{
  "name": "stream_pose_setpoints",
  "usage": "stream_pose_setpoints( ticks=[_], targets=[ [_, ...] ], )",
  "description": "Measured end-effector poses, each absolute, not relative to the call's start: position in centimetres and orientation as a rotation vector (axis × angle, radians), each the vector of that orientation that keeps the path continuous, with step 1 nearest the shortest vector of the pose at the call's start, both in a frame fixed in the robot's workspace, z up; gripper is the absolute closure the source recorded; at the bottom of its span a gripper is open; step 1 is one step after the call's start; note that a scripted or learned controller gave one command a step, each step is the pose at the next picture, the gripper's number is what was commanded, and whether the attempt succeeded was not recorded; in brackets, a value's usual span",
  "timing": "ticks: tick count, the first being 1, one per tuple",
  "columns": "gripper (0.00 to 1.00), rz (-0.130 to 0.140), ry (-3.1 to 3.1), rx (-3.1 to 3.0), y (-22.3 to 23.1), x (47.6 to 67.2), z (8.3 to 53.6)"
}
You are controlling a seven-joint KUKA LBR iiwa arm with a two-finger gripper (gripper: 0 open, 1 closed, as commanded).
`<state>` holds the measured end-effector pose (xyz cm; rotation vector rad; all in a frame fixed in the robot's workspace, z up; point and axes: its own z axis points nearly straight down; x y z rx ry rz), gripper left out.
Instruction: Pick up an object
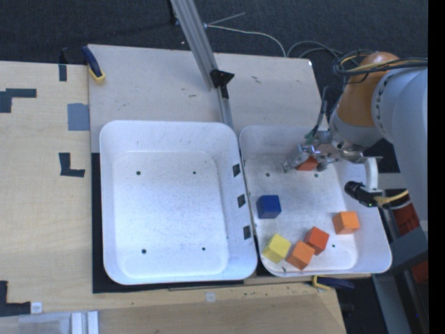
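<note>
Nearest, in the right bin (368,256), lie a yellow block (278,247), three orange blocks (316,239) and, farther in, a blue block (269,206). Beyond them the hand (306,160) grips a red-orange block (306,164) between its fingers.

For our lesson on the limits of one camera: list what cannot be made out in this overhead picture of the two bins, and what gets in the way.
- End effector, camera view: too small and blurred to tell open from shut.
- Reddish object beneath it: partly covered, so its shape and any grasp are unclear.
- Arm: cut off by the right edge.
- Right bin, far right rim: hidden under the arm.
</note>
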<state>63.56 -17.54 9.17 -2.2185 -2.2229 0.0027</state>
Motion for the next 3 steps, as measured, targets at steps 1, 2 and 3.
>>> stream_pose_setpoints(
  ticks=[1,2,3],
  targets=[
    [0.0,-0.003,-2.226,-2.225,-19.3,58.7,20.4],
    [0.0,0.001,-2.223,-2.22,-19.1,58.6,19.8],
    [0.0,0.006,-2.221,-2.213,-16.9,61.7,12.4]
  ],
)
